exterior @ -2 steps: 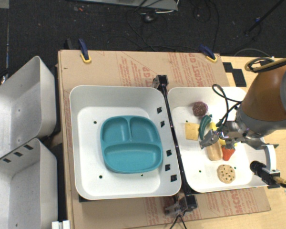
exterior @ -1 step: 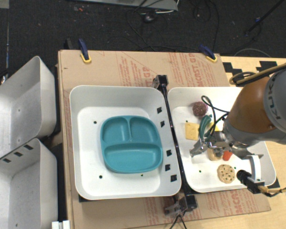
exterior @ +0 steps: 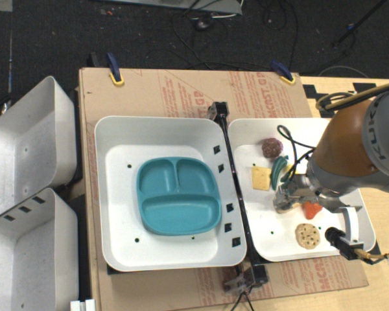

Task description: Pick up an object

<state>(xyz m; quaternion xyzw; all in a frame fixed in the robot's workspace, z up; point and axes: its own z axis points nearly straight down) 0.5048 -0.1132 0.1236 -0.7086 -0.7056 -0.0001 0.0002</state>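
Observation:
My gripper (exterior: 284,203) is down inside the right bin (exterior: 264,246), near its middle, under the grey and orange arm. A yellow cheese-like square (exterior: 260,178) lies just left of it. A teal object (exterior: 279,168) sits beside the square, close to the gripper. A dark red round piece (exterior: 271,148) rests at the back of the bin. A cookie (exterior: 307,236) lies toward the front, and an orange-red piece (exterior: 311,208) shows just right of the gripper, partly hidden by the arm.
The left bin (exterior: 117,167) holds a teal divided plate (exterior: 179,195). A black divider (exterior: 230,173) separates the bins. Cables loop at the right bin's far side. Two white tubs (exterior: 26,173) stand off the bench to the left.

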